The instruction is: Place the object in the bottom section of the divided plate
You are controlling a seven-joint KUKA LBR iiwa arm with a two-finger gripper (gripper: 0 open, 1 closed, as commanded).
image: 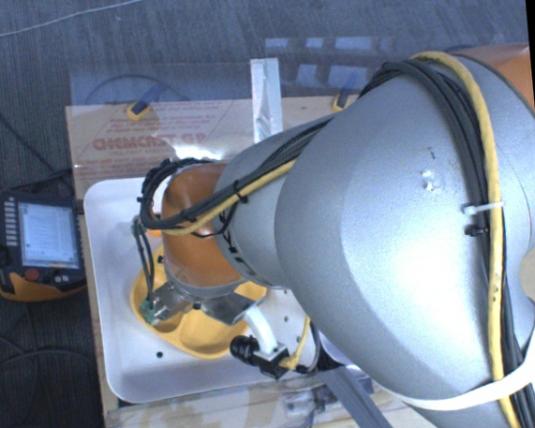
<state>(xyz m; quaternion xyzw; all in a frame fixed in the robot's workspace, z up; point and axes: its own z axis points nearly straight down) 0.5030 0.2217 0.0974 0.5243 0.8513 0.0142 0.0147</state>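
Observation:
The arm's grey body and orange wrist band (pixel 198 229) cover most of the left white bin (pixel 116 298). A yellow divided plate (pixel 199 337) lies in that bin, showing only as a curved edge below and left of the wrist. The gripper hangs under the wrist over the plate, hidden by the arm. No loose object is visible on the plate's exposed part.
A teach pendant (pixel 35 245) lies on the floor left of the bench. Brown cardboard (pixel 175 133) backs the bins at the far side. Black and yellow cables (pixel 472 142) run along the arm. The right bin is hidden behind the arm.

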